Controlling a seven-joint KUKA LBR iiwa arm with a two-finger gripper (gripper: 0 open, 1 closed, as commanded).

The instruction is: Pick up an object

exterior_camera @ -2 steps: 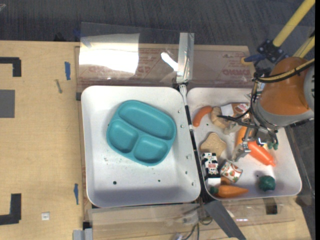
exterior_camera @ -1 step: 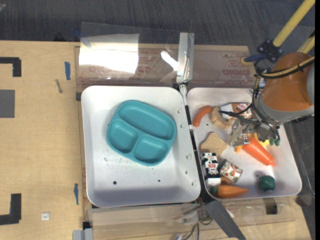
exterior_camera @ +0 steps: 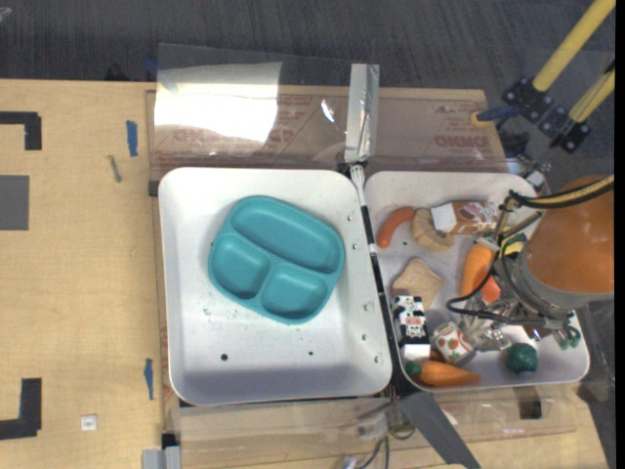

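I see my gripper (exterior_camera: 485,325) low in the right bin (exterior_camera: 578,364), a tangle of metal and cables under the orange band of the arm (exterior_camera: 576,247); whether it is open or closed on anything I cannot tell. Close around it lie the toys: a white cup with red and green spots (exterior_camera: 451,342) touching its left side, a carrot (exterior_camera: 448,373) along the near wall, a green piece (exterior_camera: 521,358) to the right, an upright orange piece (exterior_camera: 477,264) just behind. Farther back are a bread slice (exterior_camera: 416,280), an orange sausage (exterior_camera: 395,223) and a black-and-white block (exterior_camera: 410,317) by the divider.

The left bin (exterior_camera: 186,262) bears a teal divided plate (exterior_camera: 277,258). Both bins sit on a plywood bench (exterior_camera: 68,262) with black markings; dark carpet (exterior_camera: 293,8) lies beyond.

The arm hides the right bin's far corner. Red print on the clear sheet (exterior_camera: 254,115) behind is unreadable.
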